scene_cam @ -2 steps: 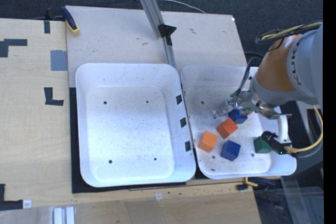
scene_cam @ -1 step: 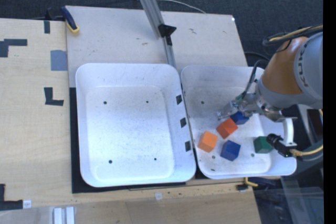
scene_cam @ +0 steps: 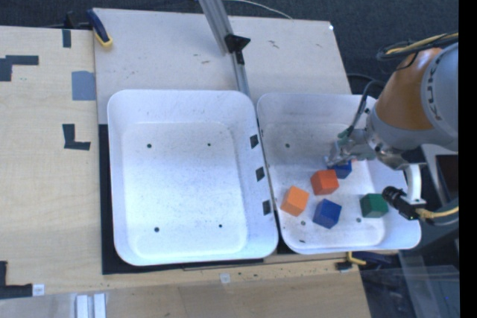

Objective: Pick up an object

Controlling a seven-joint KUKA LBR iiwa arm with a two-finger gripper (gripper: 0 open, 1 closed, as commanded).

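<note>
One small blue block (scene_cam: pixel 343 170) just beneath the end effector (scene_cam: pixel 337 158).

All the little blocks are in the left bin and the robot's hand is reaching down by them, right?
Not quite. The blocks are in the right bin, not the left one. The camera view shows the red block, orange block, two blue blocks and green block there. The gripper is indeed down beside them, right by the small blue block.
</note>
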